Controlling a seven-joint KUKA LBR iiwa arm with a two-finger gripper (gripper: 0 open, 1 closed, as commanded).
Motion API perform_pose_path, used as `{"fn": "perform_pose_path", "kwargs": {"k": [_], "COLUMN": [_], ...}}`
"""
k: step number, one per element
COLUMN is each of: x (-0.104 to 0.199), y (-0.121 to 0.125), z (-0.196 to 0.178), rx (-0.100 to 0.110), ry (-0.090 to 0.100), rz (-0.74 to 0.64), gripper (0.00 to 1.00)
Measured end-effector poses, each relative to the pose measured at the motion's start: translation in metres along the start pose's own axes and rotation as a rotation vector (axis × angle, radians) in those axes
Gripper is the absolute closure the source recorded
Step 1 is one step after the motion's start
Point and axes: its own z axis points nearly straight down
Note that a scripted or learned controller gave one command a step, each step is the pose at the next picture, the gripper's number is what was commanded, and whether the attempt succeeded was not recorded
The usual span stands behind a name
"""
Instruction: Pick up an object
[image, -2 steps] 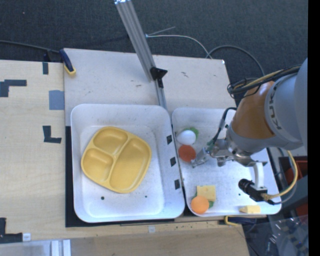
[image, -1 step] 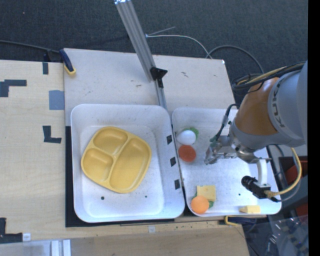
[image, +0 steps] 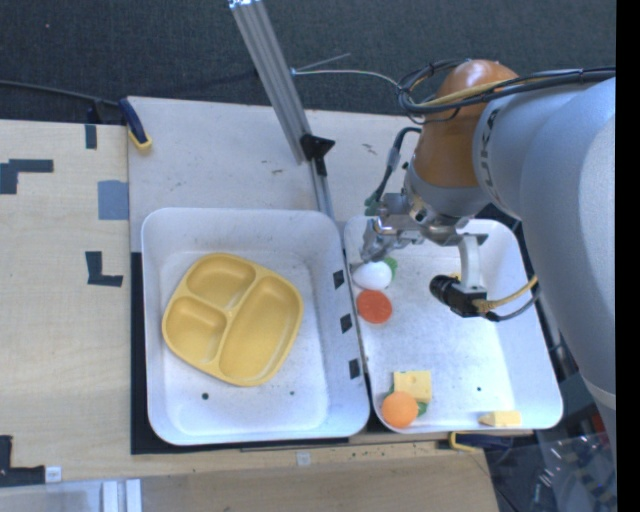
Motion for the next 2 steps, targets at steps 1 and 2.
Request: {"fn": "perform_pose_path", "kwargs": {"k": [1, 2], "x": [0.085, 0.059], "y": [-0.035, -0.016], "z": [0.004, -0.02], "rx": [0.013, 0.008], "ry": [0.0, -0.003], "rz": [0.003, 0.011], "gripper": [1.0, 1.0]}}
